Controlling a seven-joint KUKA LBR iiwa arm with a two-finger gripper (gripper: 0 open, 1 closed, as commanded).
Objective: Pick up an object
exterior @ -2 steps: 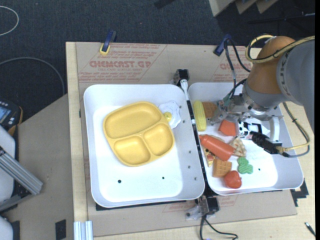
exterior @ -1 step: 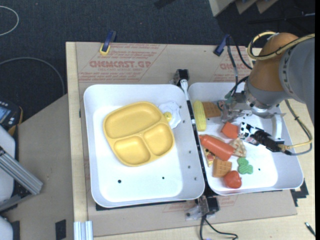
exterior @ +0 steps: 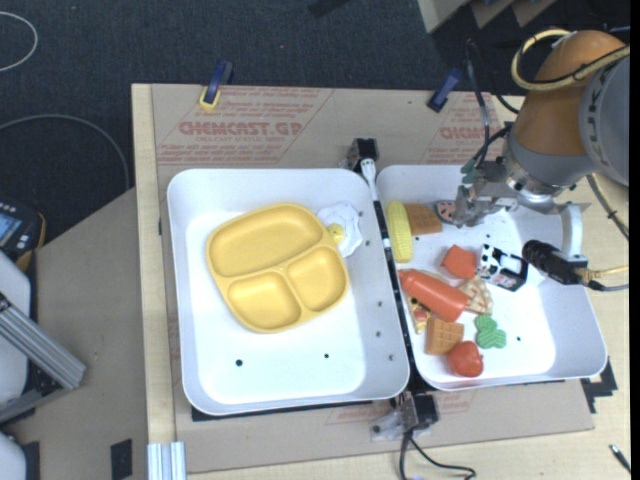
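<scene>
Pincer [exterior: 468, 208] over right bin [exterior: 570, 343], spread unclear, long orange-red hot dog [exterior: 436, 293] below.

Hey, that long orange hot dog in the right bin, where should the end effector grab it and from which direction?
Grip the hot dog at its middle, coming straight down with the fingers closing across its narrow width. It lies flat and slanted in the right bin, so the fingers should turn to match. A waffle piece crowds its lower side, so this is a judgement.
</scene>
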